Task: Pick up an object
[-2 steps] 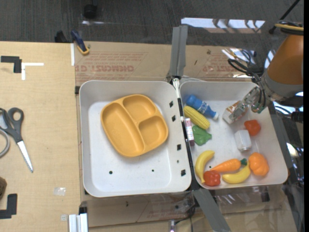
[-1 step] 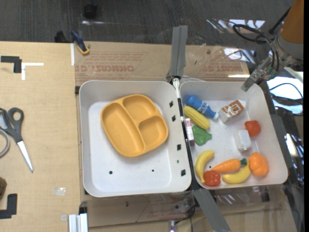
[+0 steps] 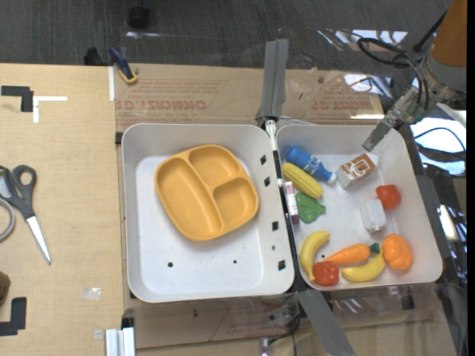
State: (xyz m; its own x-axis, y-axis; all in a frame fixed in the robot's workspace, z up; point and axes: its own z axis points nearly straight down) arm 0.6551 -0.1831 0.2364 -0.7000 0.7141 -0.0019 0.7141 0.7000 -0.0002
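The nearest candidate for a pick looked to be the small carton [image 3: 357, 170], white with a brown face, which lay tilted near the far edge of the right bin [image 3: 424, 199], just beside the blue bottle [image 3: 309, 163] and the corn cob [image 3: 303, 180]. The gripper [image 3: 377, 137] hung just above and beyond that carton, over the bin's far right corner, its slim tip slanting down toward the toys; nothing was between its fingers, and whether they stood apart or closed could not be told from this slant. To do the step well, the arm would probably need to come down squarely over the carton's narrow sides, clear of the bin wall, since a tilted box could slip or tip away. Farther toward the near edge lay a red tomato [image 3: 388, 196], a white block [image 3: 372, 215], an orange pepper [image 3: 398, 251], a carrot [image 3: 350, 254], two bananas [image 3: 312, 250] and a red strawberry [image 3: 326, 273], crowded enough that a careless descent could nudge neighbours. The left bin [image 3: 141, 221] carried a yellow divided plate [image 3: 206, 191]. On the bench's left edge lay scissors [image 3: 28, 210].
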